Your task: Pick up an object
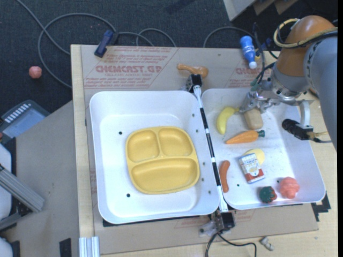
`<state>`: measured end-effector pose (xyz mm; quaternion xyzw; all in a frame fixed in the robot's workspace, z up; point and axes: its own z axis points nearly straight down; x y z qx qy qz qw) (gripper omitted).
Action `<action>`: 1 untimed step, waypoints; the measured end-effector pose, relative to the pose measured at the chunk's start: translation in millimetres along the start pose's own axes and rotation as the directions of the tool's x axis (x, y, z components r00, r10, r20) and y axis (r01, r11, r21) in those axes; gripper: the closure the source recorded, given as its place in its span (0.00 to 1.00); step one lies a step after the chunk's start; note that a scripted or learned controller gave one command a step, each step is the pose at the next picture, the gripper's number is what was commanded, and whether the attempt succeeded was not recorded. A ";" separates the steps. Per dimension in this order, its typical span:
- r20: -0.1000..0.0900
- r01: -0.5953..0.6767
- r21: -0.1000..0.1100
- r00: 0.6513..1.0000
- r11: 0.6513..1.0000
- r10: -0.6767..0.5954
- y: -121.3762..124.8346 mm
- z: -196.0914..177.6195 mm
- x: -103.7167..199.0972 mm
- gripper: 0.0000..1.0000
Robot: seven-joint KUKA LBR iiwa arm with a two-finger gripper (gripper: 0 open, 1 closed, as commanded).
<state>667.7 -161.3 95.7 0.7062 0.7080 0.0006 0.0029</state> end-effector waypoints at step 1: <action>-0.004 -0.001 0.002 1.000 1.000 0.001 -18.3 -90.5 82.8 1.00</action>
